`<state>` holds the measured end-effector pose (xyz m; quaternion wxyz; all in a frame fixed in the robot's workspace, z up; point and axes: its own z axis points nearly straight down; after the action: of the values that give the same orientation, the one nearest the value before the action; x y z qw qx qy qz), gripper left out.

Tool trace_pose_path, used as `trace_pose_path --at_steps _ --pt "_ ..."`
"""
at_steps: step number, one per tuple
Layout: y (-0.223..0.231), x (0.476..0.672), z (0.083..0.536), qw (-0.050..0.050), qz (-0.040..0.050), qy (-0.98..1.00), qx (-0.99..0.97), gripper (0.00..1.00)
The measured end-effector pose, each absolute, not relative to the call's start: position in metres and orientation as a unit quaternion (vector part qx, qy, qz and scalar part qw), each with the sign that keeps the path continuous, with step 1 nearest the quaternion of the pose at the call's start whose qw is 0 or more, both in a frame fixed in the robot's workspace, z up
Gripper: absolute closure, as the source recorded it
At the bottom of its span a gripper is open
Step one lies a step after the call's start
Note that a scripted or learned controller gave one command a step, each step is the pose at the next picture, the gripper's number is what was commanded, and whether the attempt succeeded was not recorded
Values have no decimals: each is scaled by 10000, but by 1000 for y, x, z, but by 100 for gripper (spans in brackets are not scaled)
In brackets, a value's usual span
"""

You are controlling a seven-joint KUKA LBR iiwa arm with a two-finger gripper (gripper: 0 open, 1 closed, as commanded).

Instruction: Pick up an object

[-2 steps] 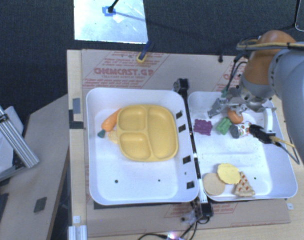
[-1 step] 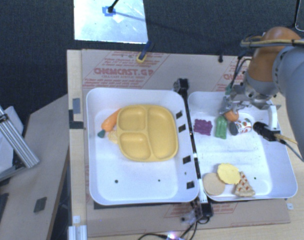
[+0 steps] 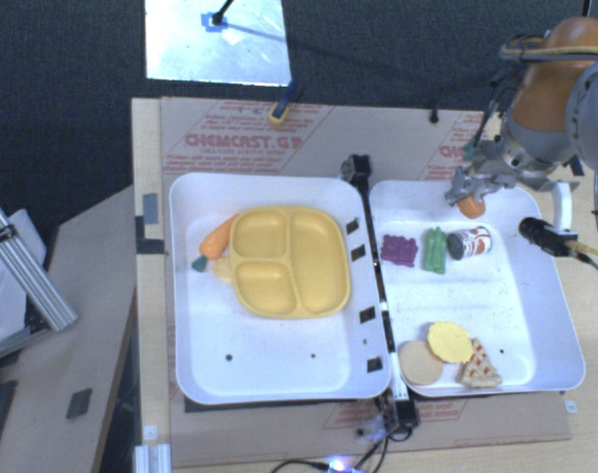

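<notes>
My gripper (image 3: 470, 193) hangs over the far edge of the right bin (image 3: 545, 304). A small round orange object (image 3: 472, 206) sits between its fingertips, and the gripper is shut on it. Just below in that bin lie a purple bunch of grapes (image 3: 398, 250), a green vegetable (image 3: 434, 249) and a small can (image 3: 470, 242) on its side. A yellow disc (image 3: 449, 342), a tan round cookie (image 3: 420, 363) and a pizza slice (image 3: 480, 366) lie at the bin's near edge.
The left bin (image 3: 195, 343) holds a yellow divided plate (image 3: 287, 261), with a carrot (image 3: 217, 236) beside its left rim. A black divider (image 3: 372, 284) runs between the two bins. A shiny square sheet (image 3: 218, 28) lies beyond the bench.
</notes>
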<state>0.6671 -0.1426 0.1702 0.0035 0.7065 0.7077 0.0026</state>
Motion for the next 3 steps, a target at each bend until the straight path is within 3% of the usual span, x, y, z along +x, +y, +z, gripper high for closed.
trace_pose_path --at_steps 1,2,3 --pt "-143 669 226 37 26 7086 7056 100" --pt "-88 656 236 5 19 7104 7038 100" --pt "-75 653 232 3 4 7094 7048 100"
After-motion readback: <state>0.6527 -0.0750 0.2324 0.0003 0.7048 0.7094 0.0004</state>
